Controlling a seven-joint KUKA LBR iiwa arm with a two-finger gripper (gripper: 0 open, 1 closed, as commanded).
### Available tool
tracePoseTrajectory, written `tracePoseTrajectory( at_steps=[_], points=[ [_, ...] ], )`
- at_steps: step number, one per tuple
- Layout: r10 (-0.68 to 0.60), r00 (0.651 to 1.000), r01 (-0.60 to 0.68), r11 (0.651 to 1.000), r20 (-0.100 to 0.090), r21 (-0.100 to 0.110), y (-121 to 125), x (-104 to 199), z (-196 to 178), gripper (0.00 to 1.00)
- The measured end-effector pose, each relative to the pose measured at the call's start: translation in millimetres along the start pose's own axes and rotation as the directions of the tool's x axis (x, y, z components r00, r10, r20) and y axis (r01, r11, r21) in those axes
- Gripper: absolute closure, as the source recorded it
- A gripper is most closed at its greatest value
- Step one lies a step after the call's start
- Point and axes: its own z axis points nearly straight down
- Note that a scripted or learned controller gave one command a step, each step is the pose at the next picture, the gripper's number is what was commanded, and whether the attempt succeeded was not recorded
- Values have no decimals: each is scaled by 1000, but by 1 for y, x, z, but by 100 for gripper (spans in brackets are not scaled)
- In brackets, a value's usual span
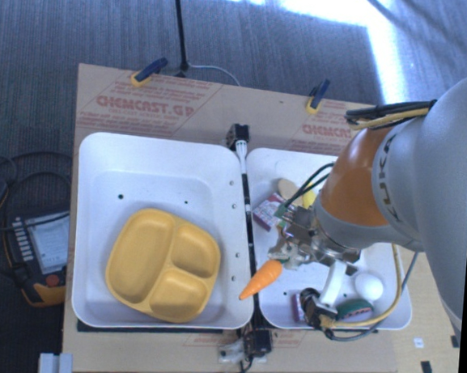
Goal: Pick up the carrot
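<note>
Two white bins [93, 210] sit on the desk [143, 105]. End effector [291, 256] grips the carrot's [261, 280] thick end; the tip points away toward the yellow divided tray [162, 263].

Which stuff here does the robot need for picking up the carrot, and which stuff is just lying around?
For the job:
- small orange carrot, lying at the inner edge of the right white bin
- gripper, just above the carrot's top end

Just lying about:
- yellow plastic divided plate in the left white bin
- white egg-shaped object
- yellow clamps on the board
</note>
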Motion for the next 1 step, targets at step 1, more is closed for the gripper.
tracePoseTrajectory(
  at_steps=[1],
  points=[
    [1,1000,-1,1000,1,1,0,-1,1,0]
  ],
)
